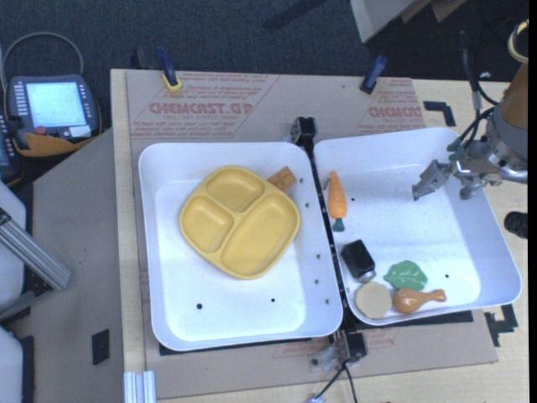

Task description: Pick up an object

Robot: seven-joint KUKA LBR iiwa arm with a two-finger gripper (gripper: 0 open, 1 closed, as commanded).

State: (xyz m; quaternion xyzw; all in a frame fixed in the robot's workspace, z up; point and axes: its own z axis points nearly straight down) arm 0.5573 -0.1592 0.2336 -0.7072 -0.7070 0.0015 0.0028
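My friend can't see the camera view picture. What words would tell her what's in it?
A robot claw hangs over the right white bin, which holds a toy carrot, black block, green leaf, drumstick and round cookie. The left bin holds a yellow divided plate.

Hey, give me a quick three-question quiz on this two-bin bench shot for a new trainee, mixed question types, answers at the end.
1. True or false: the yellow divided plate lies in the right bin.
2. Multiple choice: the toy carrot lies (A) on the plate, (B) in the right bin near the divider between the bins, (C) outside both bins.
3. Fill in: the end effector hovers over the ____ bin, with nothing between its fingers.

Key
1. False; the plate is in the left bin.
2. B.
3. Right; it is apart from the black block, green leaf, tan disc and toy drumstick near that bin's front edge.
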